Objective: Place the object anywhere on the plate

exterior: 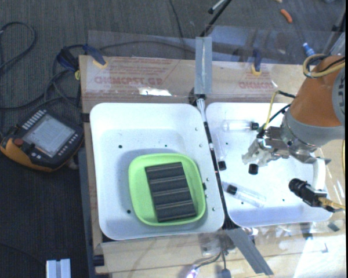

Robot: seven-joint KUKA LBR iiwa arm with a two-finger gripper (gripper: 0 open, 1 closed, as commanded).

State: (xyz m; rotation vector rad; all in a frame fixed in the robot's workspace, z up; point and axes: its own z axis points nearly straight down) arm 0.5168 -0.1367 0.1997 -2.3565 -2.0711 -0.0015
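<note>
- Two bins side by side on counter (162,77): left bin (104,126), right bin (278,213).
- Plate (136,172) in left bin, toward near side; ridged block (171,191) on plate.
- Right bin: one tube (239,125) at far side, another tube (243,194) near front, gripper (256,155) between them.
- Handheld pendant (43,139) on floor, left of counter.

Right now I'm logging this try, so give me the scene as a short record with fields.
left bin: holds a green plate
on plate: dark ribbed block
right bin: two clear tubes with black caps, small black cap
gripper: over right bin, near the small cap
arm: reaches in from right
</note>
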